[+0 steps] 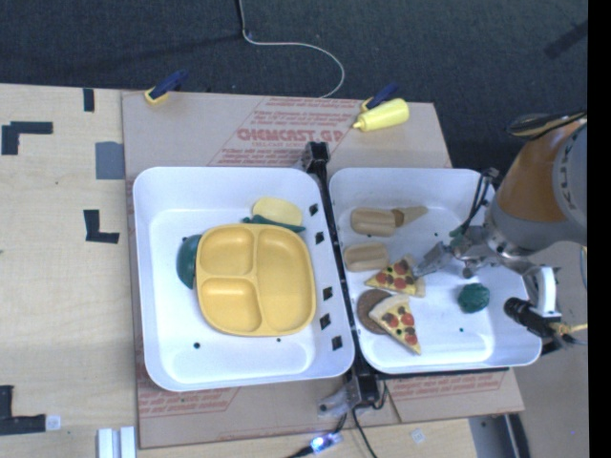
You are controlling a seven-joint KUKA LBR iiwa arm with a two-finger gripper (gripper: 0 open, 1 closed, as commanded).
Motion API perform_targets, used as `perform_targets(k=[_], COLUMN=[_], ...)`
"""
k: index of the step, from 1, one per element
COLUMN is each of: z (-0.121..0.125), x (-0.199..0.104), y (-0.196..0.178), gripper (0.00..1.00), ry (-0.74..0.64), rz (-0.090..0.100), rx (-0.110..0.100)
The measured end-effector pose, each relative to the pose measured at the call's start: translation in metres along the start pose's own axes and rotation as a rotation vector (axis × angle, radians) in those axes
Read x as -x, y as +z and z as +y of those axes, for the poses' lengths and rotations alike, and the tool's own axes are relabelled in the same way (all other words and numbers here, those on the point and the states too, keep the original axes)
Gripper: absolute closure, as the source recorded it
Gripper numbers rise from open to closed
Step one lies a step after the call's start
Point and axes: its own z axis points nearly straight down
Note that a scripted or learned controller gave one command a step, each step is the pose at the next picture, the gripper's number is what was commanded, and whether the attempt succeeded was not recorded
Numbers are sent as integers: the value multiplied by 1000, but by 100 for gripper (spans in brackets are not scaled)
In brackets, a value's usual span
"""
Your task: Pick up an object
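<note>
Gripper: we see the gripper (pixel 431 259) low in the right bin (pixel 449 177), at the end of the grey arm (pixel 535 208) with its orange band.
Opening: we cannot tell how wide it stands; the tip is a small dark shape from this height.
Hold: we see nothing in its grasp.
Contact: its tip sits just beside the upper pizza slice (pixel 394 277); we cannot tell whether they touch.
Pizza slice, axis: the long axis runs roughly along the gripper's line of reach, and the end nearest the tip tilts slightly up-frame.
Second slice: the lower pizza slice (pixel 401 321) lies nearer the bin's front wall than the tip, resting partly on a brown disc (pixel 368 308), its narrow end pointing toward the front right corner.
Behind the tip: a green lump (pixel 473 299) lies below the wrist.
Beyond the tip: two tan blocks (pixel 374 220) lie farther out, toward the divider.
Left bin: well past the tip, the left bin (pixel 153 198) holds a yellow divided plate (pixel 256 280).
Writing: red print on the cardboard sheet (pixel 286 132) under the bins reads "CHEMCAST", with smaller letters we cannot make out.
</note>
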Motion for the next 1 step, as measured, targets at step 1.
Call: perform_targets(k=[1], z=[1], x=[0], y=[9], gripper=[0], ry=[0], rz=[-4], rx=[8])
